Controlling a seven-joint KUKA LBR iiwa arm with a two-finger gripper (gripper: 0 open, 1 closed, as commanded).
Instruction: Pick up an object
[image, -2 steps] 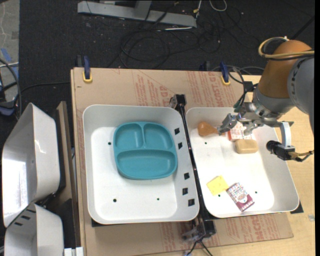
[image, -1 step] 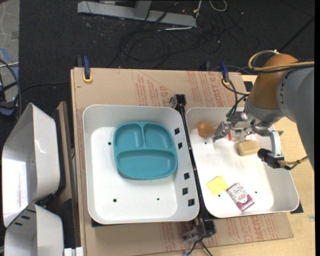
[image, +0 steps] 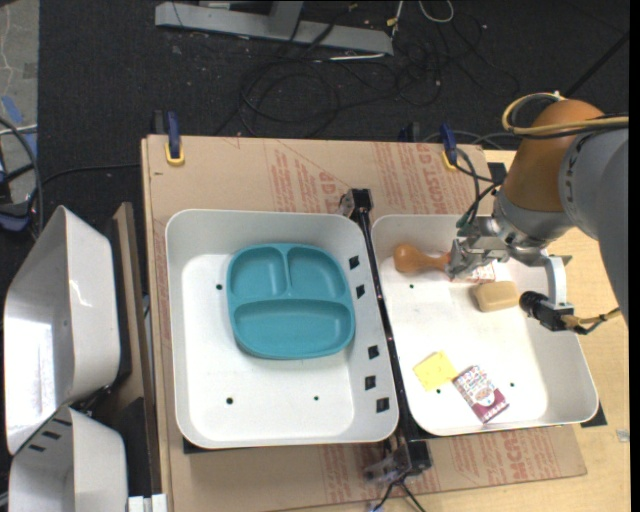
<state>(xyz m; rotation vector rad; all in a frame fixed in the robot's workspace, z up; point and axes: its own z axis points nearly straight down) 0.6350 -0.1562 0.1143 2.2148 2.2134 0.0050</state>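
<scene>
Two white bins sit side by side on a cardboard-covered surface (image: 300, 165).

Left bin (image: 200, 400): a teal divided tray (image: 290, 302) lies flat, near the middle, toward the far side.

Right bin (image: 560, 385): four loose things.
- Brown piece (image: 412, 259), rounded at its left end, tapering right toward the end effector. Far-left part of the bin.
- Tan block (image: 496, 296), just right of and nearer than the brown piece.
- Yellow square (image: 433, 370), flat, in the near part of the bin.
- Small red-and-white packet (image: 481, 392), just right of the yellow square, tilted, close to the near rim.

Arm (image: 560, 170) reaches in from the right, orange band above the wrist. End effector (image: 466, 262) is low over the far part of the right bin, at the tapered right end of the brown piece, with the tan block just beside it on the near-right. Whether its tips are apart, together or clamped on the brown piece: cannot tell, the wrist body hides them. Contact with the brown piece also unclear.

Blue clamps (image: 174, 140) hold the cardboard at the far edge. More white bins (image: 60, 300) stand off the surface on the left. Cables lie on the dark floor (image: 100, 70) beyond.
</scene>
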